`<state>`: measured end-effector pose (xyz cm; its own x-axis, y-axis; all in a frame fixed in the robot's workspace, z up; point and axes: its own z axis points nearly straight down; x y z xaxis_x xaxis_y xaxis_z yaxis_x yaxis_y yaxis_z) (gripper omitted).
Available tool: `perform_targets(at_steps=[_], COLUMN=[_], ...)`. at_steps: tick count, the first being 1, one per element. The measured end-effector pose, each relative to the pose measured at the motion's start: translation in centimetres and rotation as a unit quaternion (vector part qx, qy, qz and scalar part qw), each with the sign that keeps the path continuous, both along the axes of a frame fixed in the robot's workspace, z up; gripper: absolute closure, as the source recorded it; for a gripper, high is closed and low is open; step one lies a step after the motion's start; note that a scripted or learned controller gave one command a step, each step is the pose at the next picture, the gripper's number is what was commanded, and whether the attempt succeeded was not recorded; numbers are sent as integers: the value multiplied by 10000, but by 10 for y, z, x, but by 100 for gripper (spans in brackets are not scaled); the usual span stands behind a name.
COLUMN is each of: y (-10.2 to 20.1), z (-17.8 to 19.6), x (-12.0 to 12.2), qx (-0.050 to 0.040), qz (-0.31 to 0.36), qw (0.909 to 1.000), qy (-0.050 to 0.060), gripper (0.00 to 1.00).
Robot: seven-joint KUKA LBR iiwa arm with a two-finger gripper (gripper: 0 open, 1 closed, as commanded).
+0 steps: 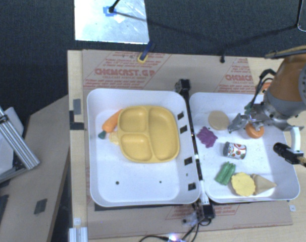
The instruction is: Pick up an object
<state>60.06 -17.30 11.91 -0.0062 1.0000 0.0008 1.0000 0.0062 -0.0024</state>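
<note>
In right bin (290, 185), gripper (242, 121) spread open, empty, between tan disc (218, 120) and orange piece (254, 130); small can (235, 150) just below

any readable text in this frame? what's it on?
"CHEMCAST GP" on the brown sheet under the bins, red print, upper left.
The same red print at upper right: partly covered, not fully readable.
Can label: too small to read.
</note>
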Motion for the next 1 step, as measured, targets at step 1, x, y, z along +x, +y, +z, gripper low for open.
perform_targets(at_steps=[1], y=[0], z=[-22], x=[1], qx=[-7], qz=[-18], qw=[10000], qy=[-33], gripper=[0])
